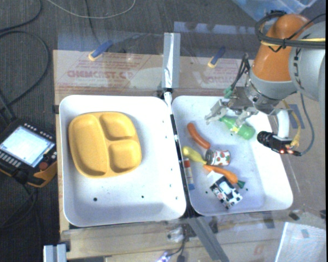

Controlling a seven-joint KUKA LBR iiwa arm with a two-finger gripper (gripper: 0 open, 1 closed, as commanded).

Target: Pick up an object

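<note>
My gripper (229, 112) hangs over the upper part of the right bin (273, 195), below the arm's orange band. It is open, its grey fingers (214, 115) spread apart. A green bottle-like toy (238, 126) lies just under and in front of the fingertips, partly hidden by them; nothing is held between them. Further down the bin lie an orange-red sausage (198, 136), a yellow banana-like piece (191, 154), a white cup with red dots (219, 157), a carrot (221, 172) and a black-and-white object (226, 192).
The left bin (76, 201) holds a yellow divided plate (105, 143). A thin blue-and-red stick (189, 174) lies along the right bin's left wall. A handheld pendant (24, 153) sits left of the bench. Cables hang off the arm by the bin's right rim.
</note>
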